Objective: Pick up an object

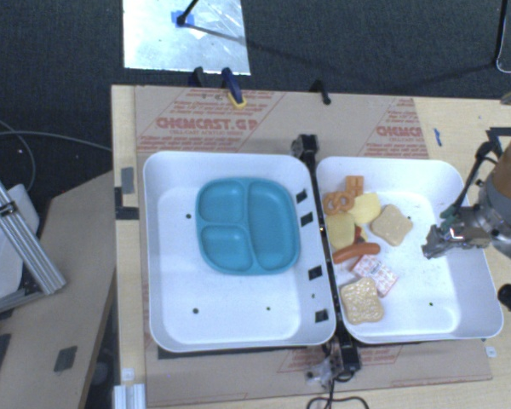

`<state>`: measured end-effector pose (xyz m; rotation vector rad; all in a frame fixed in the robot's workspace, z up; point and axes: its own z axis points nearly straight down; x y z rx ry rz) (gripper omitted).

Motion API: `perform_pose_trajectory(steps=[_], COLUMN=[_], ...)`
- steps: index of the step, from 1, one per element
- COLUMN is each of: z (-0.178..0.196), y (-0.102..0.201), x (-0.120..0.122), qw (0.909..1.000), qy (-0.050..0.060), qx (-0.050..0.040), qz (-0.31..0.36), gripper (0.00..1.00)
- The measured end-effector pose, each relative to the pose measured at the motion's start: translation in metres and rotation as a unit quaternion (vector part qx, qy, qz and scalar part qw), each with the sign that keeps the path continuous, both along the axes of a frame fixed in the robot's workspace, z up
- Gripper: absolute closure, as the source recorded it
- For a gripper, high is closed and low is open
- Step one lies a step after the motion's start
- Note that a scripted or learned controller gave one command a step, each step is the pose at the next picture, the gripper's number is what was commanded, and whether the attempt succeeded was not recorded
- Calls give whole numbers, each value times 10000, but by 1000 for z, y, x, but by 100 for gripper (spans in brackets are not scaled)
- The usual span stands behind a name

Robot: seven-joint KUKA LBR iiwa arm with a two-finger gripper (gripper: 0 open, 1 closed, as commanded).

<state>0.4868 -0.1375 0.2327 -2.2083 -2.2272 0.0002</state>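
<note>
Food pieces lie bunched against the left wall of the right-hand shallow white bin, well apart from the hand, which hangs over the bin's right half near its right wall. Between the hand and the nearest piece, a tan square toast slice, the bin floor is bare white. Whether the hand's grip is wide or narrow cannot be told from this slanted view; nothing shows between its tips.

Along the left wall, from the far edge toward the near one: orange pretzel-shaped pieces, pale yellow rounded chunks, a red-orange sausage, a pink-and-white wrapped packet, and a tan lobed cracker near the bin's near-left corner. The toast slice sits just right of the yellow chunks, closest to the bin's middle.

The left-hand shallow white bin carries a turquoise plastic plate with three compartments at its centre, with bare floor around it on all sides.

Both bins rest on a brown sheet covering the tabletop, printed in red with "CHEMCAST GP" near the far-left corner and the same lettering, partly cut off, near the far-right corner. A blue-and-yellow clamp grips the sheet's far edge.

The right half and near-right corner of the right bin offer open floor.
</note>
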Motion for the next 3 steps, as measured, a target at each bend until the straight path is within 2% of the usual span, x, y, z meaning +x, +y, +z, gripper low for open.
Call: perform_pose_trajectory(steps=[1, 2, 3], z=[-31, 1, -34], y=[55, 77, 137], x=[4, 65, 46], qw=[10000, 10000, 10000], qy=[-13, -66, -7], qx=[-2, -19, -5], qz=[4, 2, 6], gripper=[100, 100, 100])
